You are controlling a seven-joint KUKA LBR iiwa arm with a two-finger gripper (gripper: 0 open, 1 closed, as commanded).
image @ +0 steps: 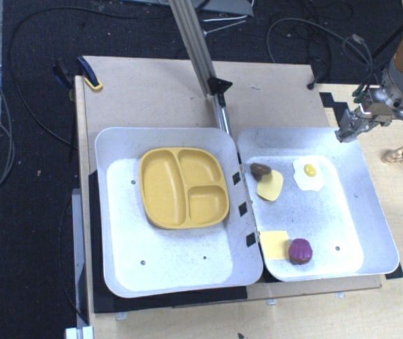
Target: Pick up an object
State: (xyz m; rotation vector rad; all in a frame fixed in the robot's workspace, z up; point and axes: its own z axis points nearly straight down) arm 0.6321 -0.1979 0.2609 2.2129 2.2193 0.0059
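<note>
two shallow white bins are seen side by side on the bench (152,83), their inner rims overlapping slightly near the middle. the left bin (117,260) is occupied by a yellow three-compartment tray (184,188) of smooth, rounded plastic; wide bare speckled floor is left in front of it and along its left side. in the right bin (350,210) the pieces are spread loosely. a small brown rounded piece (260,169) is found near the bin's inner edge, touching the upper corner of a pale yellow, pear-shaped flat piece (271,186). a toy fried egg (308,174), white with a yellow centre, is placed just beside these, toward the far rim. close to the near rim a flat yellow square (273,244) is laid, with a purple, rounded, knobbly piece (300,251) touching its right edge. the right half of this bin's floor is left open.

the end effector (348,128) is held over the far right corner of the right bin, above its rim and well apart from every piece. nothing is seen between its fingers; whether they are spread or pressed together cannot be told at this size.

a slanted grey metal pole (196,41) is seen crossing the far side of the bench, and dark cables (18,119) are strewn on the floor beyond.
</note>
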